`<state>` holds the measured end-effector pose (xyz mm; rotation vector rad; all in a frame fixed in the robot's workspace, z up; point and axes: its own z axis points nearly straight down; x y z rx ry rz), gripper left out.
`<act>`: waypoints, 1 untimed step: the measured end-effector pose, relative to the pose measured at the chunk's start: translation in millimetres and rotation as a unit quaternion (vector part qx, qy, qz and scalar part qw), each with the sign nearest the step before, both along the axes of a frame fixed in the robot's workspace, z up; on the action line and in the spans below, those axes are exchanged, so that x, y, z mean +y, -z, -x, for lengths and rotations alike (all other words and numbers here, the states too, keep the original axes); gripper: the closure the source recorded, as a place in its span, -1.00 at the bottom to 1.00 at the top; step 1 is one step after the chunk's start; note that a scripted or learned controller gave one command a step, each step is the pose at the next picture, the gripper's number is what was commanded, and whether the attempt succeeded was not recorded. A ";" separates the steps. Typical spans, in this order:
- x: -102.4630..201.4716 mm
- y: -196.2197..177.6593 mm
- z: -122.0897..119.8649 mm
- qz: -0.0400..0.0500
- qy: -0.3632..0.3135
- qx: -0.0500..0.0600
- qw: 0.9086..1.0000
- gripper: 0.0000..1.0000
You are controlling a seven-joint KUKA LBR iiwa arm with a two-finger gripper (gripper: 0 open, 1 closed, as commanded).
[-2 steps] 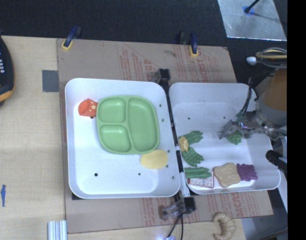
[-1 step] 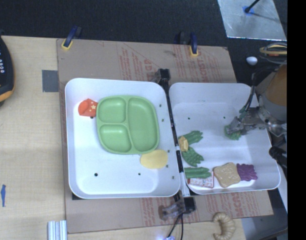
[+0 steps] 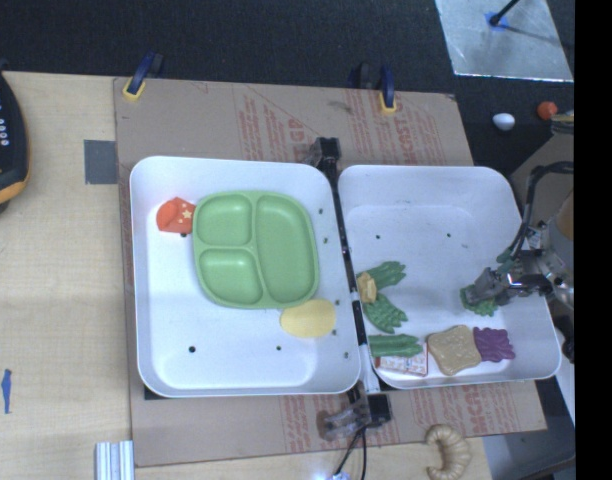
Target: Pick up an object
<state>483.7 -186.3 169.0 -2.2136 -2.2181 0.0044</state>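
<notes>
Green object (image 3: 483, 306), half hidden under tool (image 3: 486, 293)

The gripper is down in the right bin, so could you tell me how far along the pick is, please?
Done: the gripper has reached into the right bin, at a small green object. In hand: whether that object is gripped cannot be told. Left: lifting it clear; the toast slice, the purple piece and the green pieces lie untouched.

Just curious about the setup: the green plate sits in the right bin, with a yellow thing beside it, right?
Not quite. The camera view shows the green plate in the left bin, not the right one. The yellow thing does lie beside it.
</notes>
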 end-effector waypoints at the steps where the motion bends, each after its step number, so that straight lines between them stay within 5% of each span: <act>1: 70.0 -44.3 -38.3 0.001 -0.003 -0.004 1.000 1.00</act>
